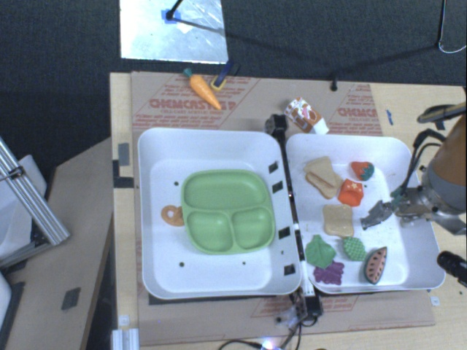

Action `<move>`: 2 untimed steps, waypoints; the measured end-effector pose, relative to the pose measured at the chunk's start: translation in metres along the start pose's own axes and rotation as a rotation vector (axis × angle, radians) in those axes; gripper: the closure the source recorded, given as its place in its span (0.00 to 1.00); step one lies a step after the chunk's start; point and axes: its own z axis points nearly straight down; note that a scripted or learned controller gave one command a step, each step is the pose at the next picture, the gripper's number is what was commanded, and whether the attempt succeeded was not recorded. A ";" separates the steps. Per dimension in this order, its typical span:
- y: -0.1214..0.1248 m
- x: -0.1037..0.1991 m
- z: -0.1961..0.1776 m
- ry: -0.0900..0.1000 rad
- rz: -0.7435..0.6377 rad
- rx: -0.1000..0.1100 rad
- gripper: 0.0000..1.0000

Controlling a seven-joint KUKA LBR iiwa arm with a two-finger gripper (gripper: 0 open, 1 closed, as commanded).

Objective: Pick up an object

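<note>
Toy food is seen scattered in the right bin (398,148) from the overhead camera: a slice of bread (321,175), a strawberry (362,170), an orange-red piece (351,192), a tan square slice (338,220), a green leafy piece (319,251), purple grapes (330,273), a small green knobbly piece (354,249) and a watermelon slice (375,264). The left bin (157,152) is occupied by a green divided tray (228,210), with a small pretzel (172,215) just beside it. The gripper (373,216) is held low over the right bin, between the tan square slice and the bin's right wall, and nothing is seen between its fingers; whether they are parted cannot be told. The approach step is judged to be in hand, no object being picked yet. For the next move, the gripper would need to be centred over one piece, probably the tan slice nearby, and lowered around it.
</note>
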 end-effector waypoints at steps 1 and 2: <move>0.003 0.000 -0.006 -0.003 -0.004 -0.012 0.00; 0.002 -0.002 0.036 -0.001 -0.002 -0.009 0.00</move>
